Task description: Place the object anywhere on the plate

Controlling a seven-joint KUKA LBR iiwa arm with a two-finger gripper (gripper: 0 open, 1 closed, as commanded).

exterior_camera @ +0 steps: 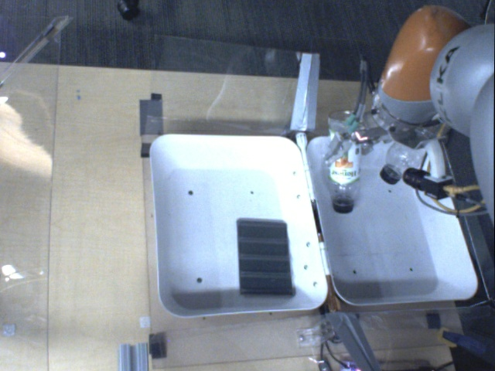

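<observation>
My gripper hangs over the right bin, up at its far left corner, fingers clamped on what looks like a small clear bottle. The dark ridged plate lies in the left bin, well apart.

Grey arm, orange band, black cable with yellow end near wrist.

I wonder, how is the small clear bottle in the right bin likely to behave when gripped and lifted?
The bottle looks like clear plastic, so probably light and smooth, perhaps slippery. Its round body suggests it would roll if laid down in the right bin. Being slender, it may tip easily.
</observation>
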